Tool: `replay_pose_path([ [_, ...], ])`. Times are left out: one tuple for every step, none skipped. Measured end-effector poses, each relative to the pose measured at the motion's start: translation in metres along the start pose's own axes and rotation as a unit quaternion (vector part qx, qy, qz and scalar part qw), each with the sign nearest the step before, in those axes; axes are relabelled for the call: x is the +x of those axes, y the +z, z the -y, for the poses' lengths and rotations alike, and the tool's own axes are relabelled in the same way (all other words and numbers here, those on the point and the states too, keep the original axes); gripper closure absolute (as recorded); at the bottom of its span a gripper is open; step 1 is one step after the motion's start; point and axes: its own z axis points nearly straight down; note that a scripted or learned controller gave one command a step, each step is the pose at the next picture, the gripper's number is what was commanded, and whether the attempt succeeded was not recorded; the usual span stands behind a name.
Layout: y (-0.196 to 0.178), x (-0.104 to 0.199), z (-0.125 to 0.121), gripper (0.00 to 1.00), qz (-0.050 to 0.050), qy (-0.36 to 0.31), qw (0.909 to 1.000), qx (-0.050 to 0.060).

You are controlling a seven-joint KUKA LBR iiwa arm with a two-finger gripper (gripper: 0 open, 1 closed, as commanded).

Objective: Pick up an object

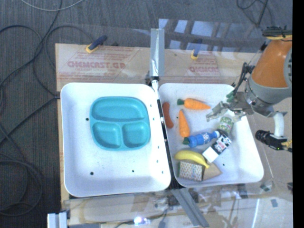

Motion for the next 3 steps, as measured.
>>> replay_pose_path([
  [-0.011, 0.057, -0.01, 0.0, 0.001, -0.021, 0.9998, -0.001],
  [0.042, 0.07, -0.003, 0.0, 0.003, 0.019, 0.9998, 0.001],
  [0.101, 0.07, -0.004, 0.0, 0.003, -0.045, 0.999, -0.004],
])
